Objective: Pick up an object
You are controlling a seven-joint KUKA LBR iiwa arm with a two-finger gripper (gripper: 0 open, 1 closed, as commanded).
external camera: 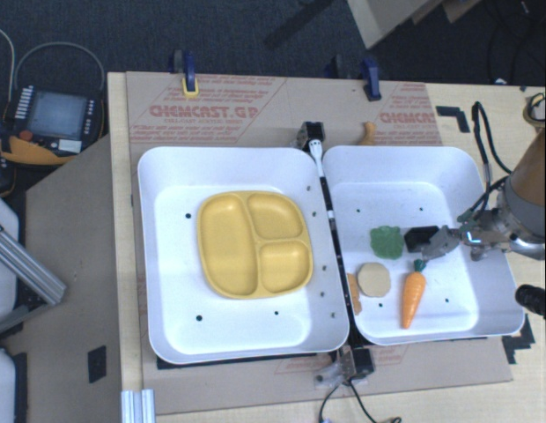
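While the gripper [424, 241] hangs beside the green piece [387, 241], its grip state is unclear.

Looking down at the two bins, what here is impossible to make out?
- Gripper: too dark and small in the camera view to tell its state, or whether it touches the green toy.
- Arm: cut off by the right edge.
- Orange strip beside the round cookie: partly hidden by the right bin's rim; identity unclear.

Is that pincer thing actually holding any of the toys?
Nothing is seen held. The pincer hovers in the right bin, just right of the green toy, above the carrot.
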